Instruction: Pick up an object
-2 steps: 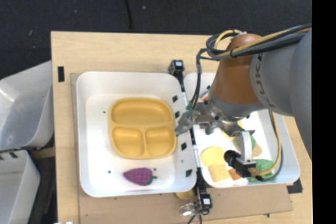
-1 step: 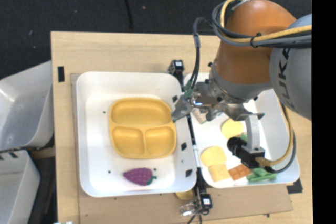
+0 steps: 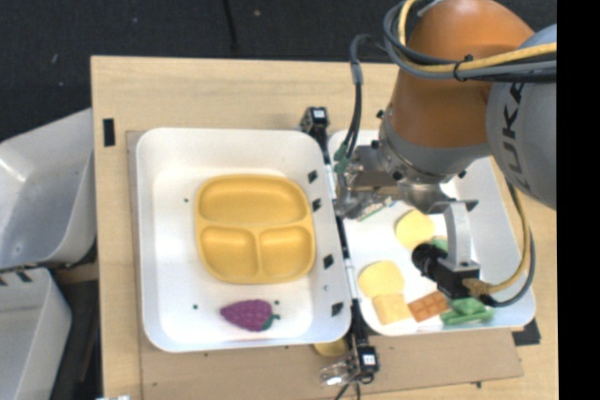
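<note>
In the right bin (image 3: 497,201), five small things are grouped toward its near edge. A pale yellow round piece (image 3: 414,227) lies farthest, partly covered by robot hardware on its near right side. A brighter yellow round piece (image 3: 381,277) lies to its near left. Neither round piece has a clear long axis. Just nearer than the second piece, touching or almost touching it, is a tan square block (image 3: 390,307). An orange ridged piece (image 3: 427,304) is beside the block on the right, its long axis running left to right with a slight tilt. A green item (image 3: 467,314) at the near right corner also lies lengthwise left to right; its shape is hard to make out.

The end effector (image 3: 364,194) sits over the far left part of this bin, close to the wall shared with the left bin (image 3: 169,201). The arm (image 3: 450,80) hides most of it, so whether it is apart or together cannot be told.

In the left bin a yellow divided plate (image 3: 254,228) rests in the middle. A purple grape bunch (image 3: 248,315) lies nearer, lengthwise left to right, its green stem pointing right. Both bins stand on the wooden tabletop (image 3: 187,89).
</note>
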{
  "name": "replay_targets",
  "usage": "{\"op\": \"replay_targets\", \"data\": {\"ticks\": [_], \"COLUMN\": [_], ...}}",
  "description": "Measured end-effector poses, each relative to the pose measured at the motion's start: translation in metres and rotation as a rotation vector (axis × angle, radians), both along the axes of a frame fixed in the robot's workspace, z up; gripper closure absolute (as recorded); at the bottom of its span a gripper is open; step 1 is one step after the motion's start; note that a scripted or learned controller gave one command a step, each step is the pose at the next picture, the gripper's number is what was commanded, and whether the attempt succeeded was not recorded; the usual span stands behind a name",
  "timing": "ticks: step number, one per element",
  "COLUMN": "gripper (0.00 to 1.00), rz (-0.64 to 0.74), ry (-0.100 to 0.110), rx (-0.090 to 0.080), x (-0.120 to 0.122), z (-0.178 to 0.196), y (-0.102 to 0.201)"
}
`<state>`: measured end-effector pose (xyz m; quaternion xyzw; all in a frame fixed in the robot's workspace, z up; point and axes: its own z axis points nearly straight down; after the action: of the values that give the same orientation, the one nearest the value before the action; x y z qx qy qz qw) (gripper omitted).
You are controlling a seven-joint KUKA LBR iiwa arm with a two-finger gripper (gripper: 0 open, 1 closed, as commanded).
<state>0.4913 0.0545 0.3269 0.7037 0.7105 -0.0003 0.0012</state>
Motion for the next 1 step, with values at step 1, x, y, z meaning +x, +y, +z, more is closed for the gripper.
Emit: {"op": "replay_targets", "data": {"ticks": [1], "gripper": [1.00], "rz": [-0.011], "ry": [0.004], "rx": [0.000], "x": [0.0600], "z": [-0.1093], "y": [-0.0179]}}
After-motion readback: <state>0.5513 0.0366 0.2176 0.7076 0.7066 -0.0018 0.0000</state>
